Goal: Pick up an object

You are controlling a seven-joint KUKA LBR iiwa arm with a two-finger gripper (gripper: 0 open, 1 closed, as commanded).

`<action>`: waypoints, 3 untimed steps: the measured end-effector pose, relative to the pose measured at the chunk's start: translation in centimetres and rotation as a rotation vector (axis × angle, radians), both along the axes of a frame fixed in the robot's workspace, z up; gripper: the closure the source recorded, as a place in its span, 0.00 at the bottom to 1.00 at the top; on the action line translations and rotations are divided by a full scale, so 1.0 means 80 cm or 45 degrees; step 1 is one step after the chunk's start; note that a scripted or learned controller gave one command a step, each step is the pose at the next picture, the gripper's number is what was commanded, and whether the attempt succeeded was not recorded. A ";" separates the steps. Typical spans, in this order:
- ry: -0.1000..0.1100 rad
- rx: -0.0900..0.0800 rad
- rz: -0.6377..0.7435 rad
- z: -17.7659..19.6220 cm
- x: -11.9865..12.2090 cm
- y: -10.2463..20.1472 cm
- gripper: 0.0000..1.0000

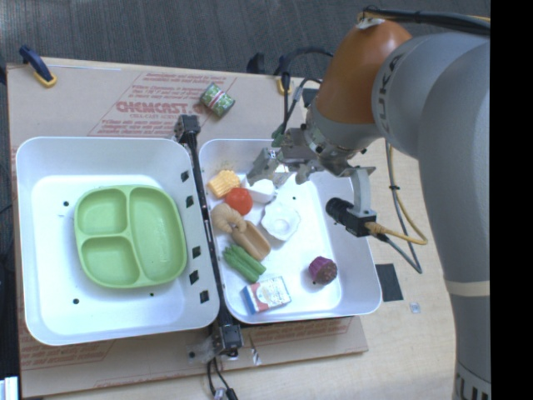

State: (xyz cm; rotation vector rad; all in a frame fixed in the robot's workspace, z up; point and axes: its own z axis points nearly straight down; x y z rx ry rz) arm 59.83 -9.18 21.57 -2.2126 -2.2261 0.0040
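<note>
Brown cardboard printed with red lettering [150, 107] covers your bench, and two shallow white bins sit on it side by side. Your left white bin [42, 307] holds a pale green divided plastic tray [129, 236]. Your right white bin [354, 294] carries the toy food: a yellow ridged block [222, 182] touching a red tomato-like ball [239, 200], a tan bread-like piece [226, 218], a hot-dog-shaped toy [252, 240], a green pod-like piece [244, 262], a small white and red carton [268, 293], a white fried-egg-like disc [281, 222] and a dark purple round piece [322, 270] lying apart near the right wall. Your grey arm with the orange band [362, 61] reaches in from the right, its metal two-finger gripper [279, 167] hanging over the bin's upper part, just beside a small white piece [261, 192]. You cannot tell how its pincer stands. A small green can [217, 99] lies on the cardboard beyond the bins.
</note>
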 end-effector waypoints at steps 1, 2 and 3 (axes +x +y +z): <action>0.002 0.000 0.001 -0.031 -0.150 0.018 0.00; -0.011 -0.001 -0.001 -0.151 -0.083 -0.056 0.00; -0.011 0.004 0.009 -0.136 -0.081 -0.054 1.00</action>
